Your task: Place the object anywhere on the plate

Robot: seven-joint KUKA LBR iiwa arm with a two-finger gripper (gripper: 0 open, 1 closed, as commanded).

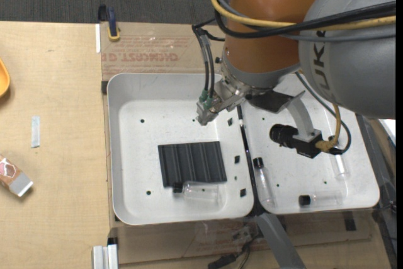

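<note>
Lying nearest, a clear vial [201, 192] is resting on its side in the left bin [129, 154], touching the near edge of the ribbed black plate [192, 160]; I am taking it for the object. Going from the left, a wrapped block [14, 178] and a pale strip [35, 132] are lying on the wooden bench [56, 72], well apart from the bins. Past the plate's far right corner the gripper [204, 111] is hanging over the left bin; whether it is grasping anything I cannot tell. In the right bin [352, 189] a capped tube [260, 174] is lying near the left wall. The pick is seemingly not yet done: the next move is calling for lowering over the vial's middle, closing across its width, then setting it on the ribs. The vial is looking see-through and round, dark-capped at its left end, so it is likely rolling easily
</note>
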